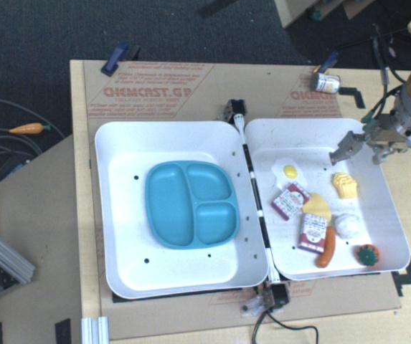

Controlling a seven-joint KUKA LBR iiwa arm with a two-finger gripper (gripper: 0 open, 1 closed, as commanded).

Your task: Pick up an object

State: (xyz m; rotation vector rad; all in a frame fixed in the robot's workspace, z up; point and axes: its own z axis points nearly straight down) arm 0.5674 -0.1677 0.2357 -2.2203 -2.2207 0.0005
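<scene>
— While the arm reaches in from the right, where does its end effector (363,149) sit?

— Over the upper right part of the right bin (384,192), just above the white floor. Its dark fingers stand apart, one slanting toward the bin's middle and one nearer the right wall, with nothing between them.

— What lies closest to it?

— A yellow ridged piece, perhaps toy corn or cheese (345,185), just below the fingers and not touching them. Further left is a toy fried egg (290,171), white with a yellow yolk.

— And the rest of that bin?

— A small red-and-white packet (289,201) lies tilted below the egg. Beside it a pale yellow wedge (318,206) rests against the top of a second red-and-white packet (313,233). An orange-red sausage or carrot shape (327,248) lies along that packet's right edge, touching it. A whitish round lump (347,225) sits just right of those, and a small red-and-green item, maybe a strawberry (367,254), lies near the bin's lower right corner.

— The left bin?

— The left bin (119,156) holds a blue divided plate (189,203) with three compartments, lying flat near the middle.

— Anything on the table itself?

— The table (155,92) is brown board with red lettering. Blue clamps (115,58) hold its far corners, and a small orange carrot-like thing (27,128) lies on the floor off its left side, near some grey cables.
</scene>
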